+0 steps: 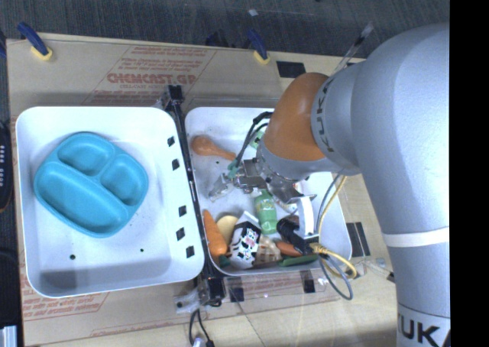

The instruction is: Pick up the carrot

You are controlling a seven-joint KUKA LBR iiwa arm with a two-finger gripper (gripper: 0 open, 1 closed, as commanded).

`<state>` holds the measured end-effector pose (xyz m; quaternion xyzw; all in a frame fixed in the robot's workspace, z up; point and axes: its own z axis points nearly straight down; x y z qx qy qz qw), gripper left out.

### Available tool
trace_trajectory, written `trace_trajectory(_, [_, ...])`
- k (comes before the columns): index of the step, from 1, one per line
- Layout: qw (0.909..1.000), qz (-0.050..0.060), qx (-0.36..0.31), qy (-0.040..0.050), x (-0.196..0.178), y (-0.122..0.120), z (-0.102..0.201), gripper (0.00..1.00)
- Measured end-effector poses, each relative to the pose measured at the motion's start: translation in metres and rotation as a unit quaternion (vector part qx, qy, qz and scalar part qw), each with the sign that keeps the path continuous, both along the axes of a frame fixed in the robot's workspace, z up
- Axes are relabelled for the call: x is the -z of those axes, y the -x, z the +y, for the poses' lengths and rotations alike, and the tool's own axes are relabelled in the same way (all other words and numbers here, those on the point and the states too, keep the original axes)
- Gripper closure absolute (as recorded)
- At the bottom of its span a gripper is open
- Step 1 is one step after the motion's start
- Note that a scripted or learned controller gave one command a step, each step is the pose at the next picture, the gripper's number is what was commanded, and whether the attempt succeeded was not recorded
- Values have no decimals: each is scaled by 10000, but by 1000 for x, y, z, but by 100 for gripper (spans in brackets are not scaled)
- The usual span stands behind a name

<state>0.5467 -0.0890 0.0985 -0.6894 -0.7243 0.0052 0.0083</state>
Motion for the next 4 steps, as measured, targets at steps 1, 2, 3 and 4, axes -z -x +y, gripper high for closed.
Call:
trace_trajectory(1, [9993, -70, 357, 38, -39, -47, -18, 0])
trace_trajectory(2, [9987, -72, -510, 4, -95, 19, 39, 0])
trace_trajectory(3, [9986, -57, -517, 28, 10, -33, -27, 0])
trace_trajectory(4, [9924, 27, -1233, -52, 5, -89, -51, 0])
